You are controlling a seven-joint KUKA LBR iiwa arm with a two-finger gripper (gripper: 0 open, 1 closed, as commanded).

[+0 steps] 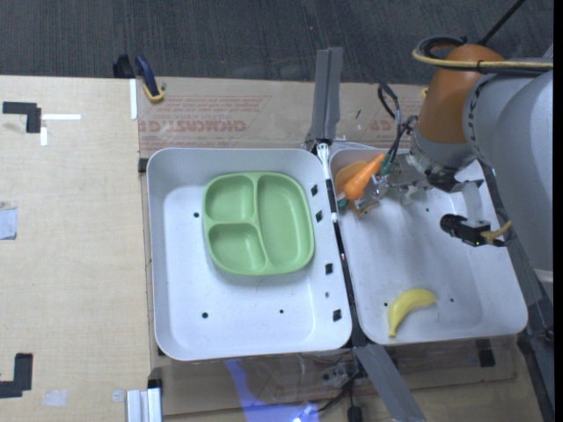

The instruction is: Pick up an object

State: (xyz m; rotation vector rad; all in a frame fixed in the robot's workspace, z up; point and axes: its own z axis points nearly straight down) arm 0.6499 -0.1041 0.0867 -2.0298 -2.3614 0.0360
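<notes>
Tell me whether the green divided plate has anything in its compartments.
Empty. The green three-compartment plastic plate lies flat in the left white bin, and all three sections show bare green surface, nothing resting in them.

The arm point(501, 95) hides the right bin's point(457, 315) far corner; jaws unclear.

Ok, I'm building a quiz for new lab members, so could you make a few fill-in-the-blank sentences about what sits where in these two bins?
1. The green divided plate lies in the ____ bin.
2. The plate has ____ compartments.
3. The banana lies in the right bin, near its ____ edge.
4. The end effector is beside the ____, in the right bin's far left corner.

Missing words: left; three; front; carrot
</notes>
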